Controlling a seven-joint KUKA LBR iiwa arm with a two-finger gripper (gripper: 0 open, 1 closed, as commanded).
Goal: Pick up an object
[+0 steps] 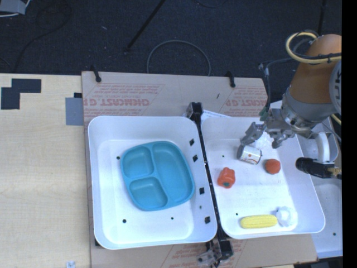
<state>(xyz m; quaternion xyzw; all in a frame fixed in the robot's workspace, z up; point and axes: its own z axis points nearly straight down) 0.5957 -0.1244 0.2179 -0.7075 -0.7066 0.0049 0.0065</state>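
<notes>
White and grey, a small can [250, 154] lies on its side in the right bin [304, 216], touching the lower finger of my gripper [262, 137], at its seven o'clock. The jaws stand spread and hold nothing. I judge a short descent would straddle it.

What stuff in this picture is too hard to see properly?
- Gripper, camera view: its grey metal blends together over the small white can, so a grip on it is unclear.
- White thing beside the yellow corn: too small and pale against the right bin to identify.
- Arm: cut off by the right side.
</notes>
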